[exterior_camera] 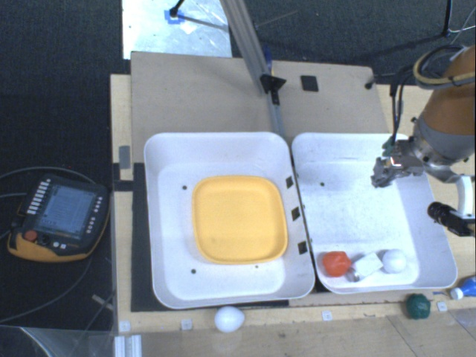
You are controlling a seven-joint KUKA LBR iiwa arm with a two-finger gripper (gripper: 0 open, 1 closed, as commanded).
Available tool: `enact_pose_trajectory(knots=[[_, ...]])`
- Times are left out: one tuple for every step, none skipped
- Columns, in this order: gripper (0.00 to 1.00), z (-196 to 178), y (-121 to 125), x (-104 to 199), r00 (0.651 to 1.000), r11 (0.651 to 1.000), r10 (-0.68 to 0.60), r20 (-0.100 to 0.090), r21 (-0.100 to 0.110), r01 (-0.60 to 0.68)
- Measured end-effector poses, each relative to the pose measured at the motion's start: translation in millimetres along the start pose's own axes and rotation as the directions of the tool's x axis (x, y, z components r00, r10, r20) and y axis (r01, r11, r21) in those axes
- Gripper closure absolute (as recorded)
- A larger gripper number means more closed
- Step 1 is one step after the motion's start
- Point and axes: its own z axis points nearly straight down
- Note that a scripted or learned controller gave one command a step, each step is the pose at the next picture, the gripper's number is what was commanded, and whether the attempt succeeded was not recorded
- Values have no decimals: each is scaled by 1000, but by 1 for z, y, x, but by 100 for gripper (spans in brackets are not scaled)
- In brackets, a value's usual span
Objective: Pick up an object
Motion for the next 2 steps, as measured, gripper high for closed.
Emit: enact_pose_trajectory(knots=[[100, -20, 1, 0, 1000, 1000, 1, 0, 3, -1], [100, -24, 6, 55, 1000, 1000, -4, -2, 4, 4]])
